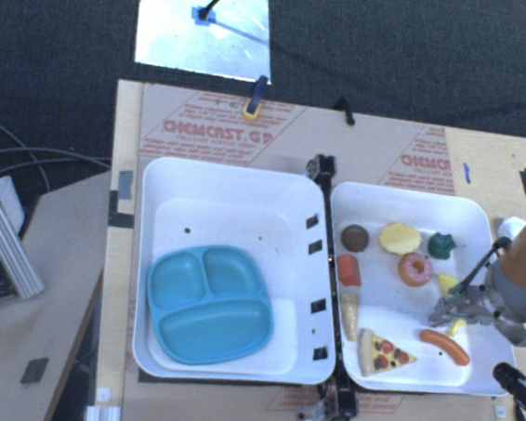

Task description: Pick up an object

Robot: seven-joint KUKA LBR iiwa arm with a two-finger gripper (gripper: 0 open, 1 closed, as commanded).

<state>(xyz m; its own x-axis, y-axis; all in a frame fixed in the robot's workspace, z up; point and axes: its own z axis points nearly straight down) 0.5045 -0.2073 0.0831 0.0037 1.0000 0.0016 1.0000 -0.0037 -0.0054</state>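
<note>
The right bin (486,219) holds several toy foods. Along the back lie a brown ball (355,237), a yellow piece (399,238) and a green piece (442,244). A pink donut (415,269) and a red piece (348,270) sit nearer the middle. Toward the front are a pale stick (351,314), a pizza slice (384,351) and an orange sausage (445,346). My gripper (451,315) is low in the right part of this bin, just above the sausage and right of the donut. A small yellow piece (448,283) lies right against it, partly hidden.
The left bin (237,188) holds a blue divided plate (209,302). A black divider with clips (325,258) runs between the bins. The grey arm (522,279) comes in over the right bin's right wall. Brown board surrounds both bins.
</note>
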